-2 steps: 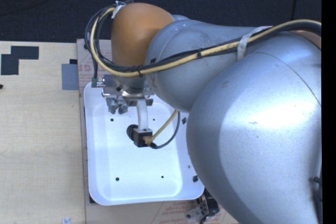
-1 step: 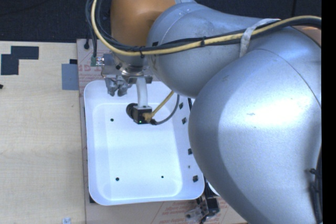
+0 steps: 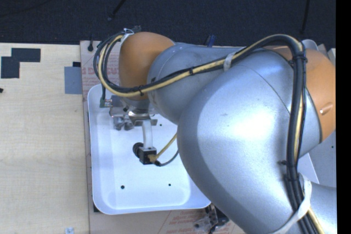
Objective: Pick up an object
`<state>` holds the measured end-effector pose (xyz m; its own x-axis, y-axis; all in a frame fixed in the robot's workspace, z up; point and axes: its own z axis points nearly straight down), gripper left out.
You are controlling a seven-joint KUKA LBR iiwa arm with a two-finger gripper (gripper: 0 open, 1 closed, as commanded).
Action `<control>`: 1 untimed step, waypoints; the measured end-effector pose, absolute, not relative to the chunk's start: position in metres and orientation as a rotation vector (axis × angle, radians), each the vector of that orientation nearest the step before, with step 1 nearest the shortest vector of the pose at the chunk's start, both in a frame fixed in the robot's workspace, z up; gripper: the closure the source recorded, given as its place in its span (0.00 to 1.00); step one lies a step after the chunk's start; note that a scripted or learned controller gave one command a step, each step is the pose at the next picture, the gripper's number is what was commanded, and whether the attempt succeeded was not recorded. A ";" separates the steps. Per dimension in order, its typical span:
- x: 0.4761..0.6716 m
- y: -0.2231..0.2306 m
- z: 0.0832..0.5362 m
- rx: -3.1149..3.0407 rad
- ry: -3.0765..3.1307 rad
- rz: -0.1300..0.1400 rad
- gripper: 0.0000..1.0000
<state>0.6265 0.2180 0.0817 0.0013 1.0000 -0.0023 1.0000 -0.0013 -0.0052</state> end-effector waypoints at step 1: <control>0.646 0.245 0.198 -2.220 -2.227 -0.012 1.00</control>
